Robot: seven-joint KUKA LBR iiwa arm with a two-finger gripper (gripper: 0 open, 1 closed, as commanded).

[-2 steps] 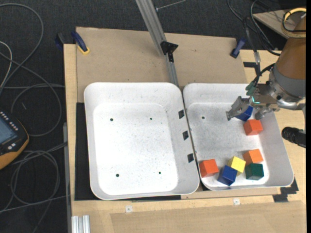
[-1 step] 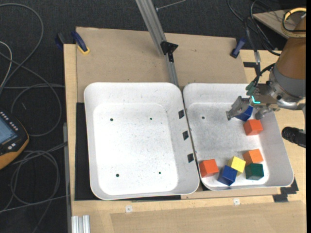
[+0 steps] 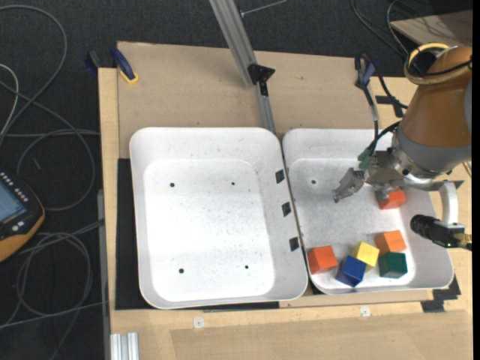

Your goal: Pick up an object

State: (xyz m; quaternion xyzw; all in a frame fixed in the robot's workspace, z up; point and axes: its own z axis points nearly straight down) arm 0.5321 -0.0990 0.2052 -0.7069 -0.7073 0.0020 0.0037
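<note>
Camera view: two white bins sit side by side. The left bin (image 3: 202,216) has no blocks in it. The right bin (image 3: 330,160) has all the blocks.

The arm (image 3: 435,118) comes in from the right, w/ its gripper (image 3: 346,190) low over the middle of the right bin. The fingers look close together at the tips, and I see nothing between them. So it holds no block.

An orange-red block (image 3: 391,198) sits just beside the wrist, partly hidden under it. The other blocks crowd the near edge of the bin: an orange one (image 3: 322,258), a blue one (image 3: 350,270), a yellow one (image 3: 367,253), a green one (image 3: 393,264) and one more orange (image 3: 390,240). Blue, yellow, green and the 2nd orange look like they touch.

What can go wrong:
- The gripper points at bare bin floor, away from every block. If it shuts there, it grabs air.
- The blocks at the edge are packed tight, so a finger may not fit between them & may just push them.
- They sit near the bin wall, so a finger may bump the rim.
- The wrist may knock the orange-red block as it moves.
</note>
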